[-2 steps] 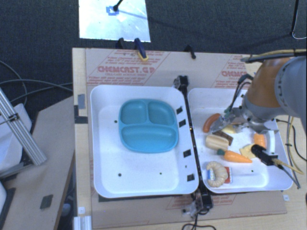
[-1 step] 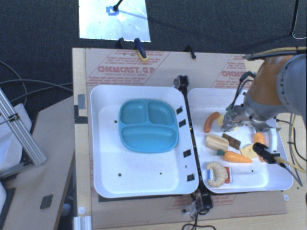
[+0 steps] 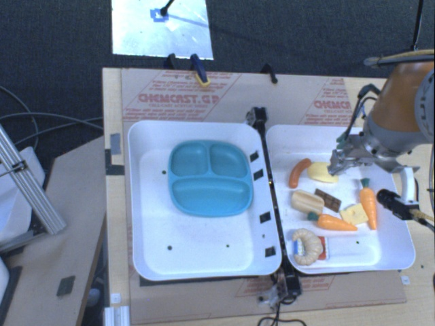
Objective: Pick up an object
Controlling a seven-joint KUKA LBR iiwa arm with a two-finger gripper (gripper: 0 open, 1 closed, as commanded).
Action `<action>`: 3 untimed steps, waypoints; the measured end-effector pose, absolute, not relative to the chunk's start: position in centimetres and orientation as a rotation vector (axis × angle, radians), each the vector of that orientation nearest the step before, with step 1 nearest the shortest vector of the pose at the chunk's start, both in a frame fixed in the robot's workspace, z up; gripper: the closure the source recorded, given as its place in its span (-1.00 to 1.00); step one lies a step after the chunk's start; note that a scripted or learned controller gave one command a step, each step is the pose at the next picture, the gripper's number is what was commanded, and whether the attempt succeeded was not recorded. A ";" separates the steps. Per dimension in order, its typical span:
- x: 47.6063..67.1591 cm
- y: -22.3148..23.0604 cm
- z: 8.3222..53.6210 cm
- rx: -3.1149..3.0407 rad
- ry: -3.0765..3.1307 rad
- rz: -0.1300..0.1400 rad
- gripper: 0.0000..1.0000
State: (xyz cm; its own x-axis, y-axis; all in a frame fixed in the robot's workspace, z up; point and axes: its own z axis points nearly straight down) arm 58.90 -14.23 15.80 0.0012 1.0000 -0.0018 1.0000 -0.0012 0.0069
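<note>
I see gripper (image 3: 338, 163) low in right bin (image 3: 394, 250), at yellow piece (image 3: 319, 172) | jaw state: cannot tell | blue plate (image 3: 209, 179) in left bin (image 3: 156, 250)

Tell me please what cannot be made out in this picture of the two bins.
- Pincer, camera view: whether it holds anything; the wrist above covers its tips over the yellow piece.
- Yellow piece: its right end lies under the pincer, and what food it is stays unclear.
- Arm: cut off by the right edge.
- Dark block on the bun: too small to identify.
- Red-and-white item beside the pretzel: blurred, partly hidden by it.
</note>
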 end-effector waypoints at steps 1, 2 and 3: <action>58.1 -14.1 20.9 2.214 2.221 0.006 1.00; 58.2 -14.1 22.6 2.215 2.224 0.004 1.00; 57.3 -8.5 23.3 2.212 2.231 0.003 1.00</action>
State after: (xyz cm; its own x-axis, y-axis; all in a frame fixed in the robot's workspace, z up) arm 57.32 -8.51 23.31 -0.0083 1.0000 0.0011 1.0000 0.0083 0.0014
